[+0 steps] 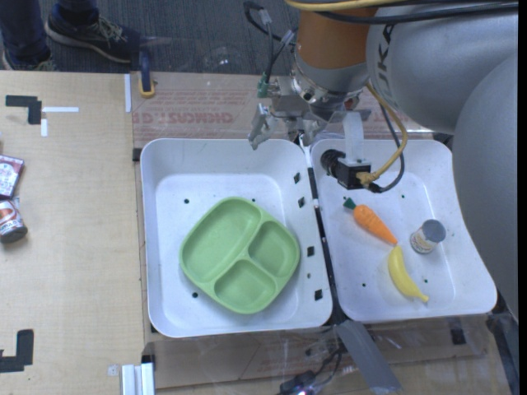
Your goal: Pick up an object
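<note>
Two bins side by side, as we see them from above.

In the left bin we find a divided plate lying near the middle, towards the front. In the right bin we find a carrot near the centre, a banana in front of it towards the near wall, and a small can just to the right of both. The arm reaches over the far edge where the two bins meet, and its gripper hangs above the back rim of the left bin. On the bench, well to the left of the bins, we see two small packets.
</note>
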Controlling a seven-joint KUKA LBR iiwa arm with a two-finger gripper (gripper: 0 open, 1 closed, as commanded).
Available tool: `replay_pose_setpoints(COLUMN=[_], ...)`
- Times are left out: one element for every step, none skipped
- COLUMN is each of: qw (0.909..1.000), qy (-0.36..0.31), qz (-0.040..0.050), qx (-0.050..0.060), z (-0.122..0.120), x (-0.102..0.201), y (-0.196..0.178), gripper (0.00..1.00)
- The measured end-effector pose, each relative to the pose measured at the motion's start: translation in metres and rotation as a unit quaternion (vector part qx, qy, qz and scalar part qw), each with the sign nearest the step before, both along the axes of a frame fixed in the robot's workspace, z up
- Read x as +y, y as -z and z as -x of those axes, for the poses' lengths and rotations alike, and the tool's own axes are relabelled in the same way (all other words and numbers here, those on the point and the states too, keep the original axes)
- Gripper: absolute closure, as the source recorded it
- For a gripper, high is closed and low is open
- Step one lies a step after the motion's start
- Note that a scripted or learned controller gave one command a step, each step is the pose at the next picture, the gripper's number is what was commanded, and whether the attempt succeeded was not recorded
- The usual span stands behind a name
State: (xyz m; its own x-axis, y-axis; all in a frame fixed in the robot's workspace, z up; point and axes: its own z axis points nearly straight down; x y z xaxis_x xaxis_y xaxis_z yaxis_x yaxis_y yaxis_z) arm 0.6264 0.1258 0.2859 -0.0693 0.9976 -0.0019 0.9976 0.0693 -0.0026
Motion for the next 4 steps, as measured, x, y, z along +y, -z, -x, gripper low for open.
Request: replay_pose_setpoints(qw=[1.0000,1.0000,1.0000,1.0000], qy=[0.000,0.000,0.000,0.000], qz=[0.0000,0.0000,0.0000,0.0000], qx=[0.000,0.000,0.000,0.000], z=[0.0000,0.0000,0.0000,0.0000], x=[0.0000,0.0000,0.0000,0.0000], y=[0.0000,0.0000,0.0000,0.0000], gripper=[0.00,0.00,0.00,0.00])
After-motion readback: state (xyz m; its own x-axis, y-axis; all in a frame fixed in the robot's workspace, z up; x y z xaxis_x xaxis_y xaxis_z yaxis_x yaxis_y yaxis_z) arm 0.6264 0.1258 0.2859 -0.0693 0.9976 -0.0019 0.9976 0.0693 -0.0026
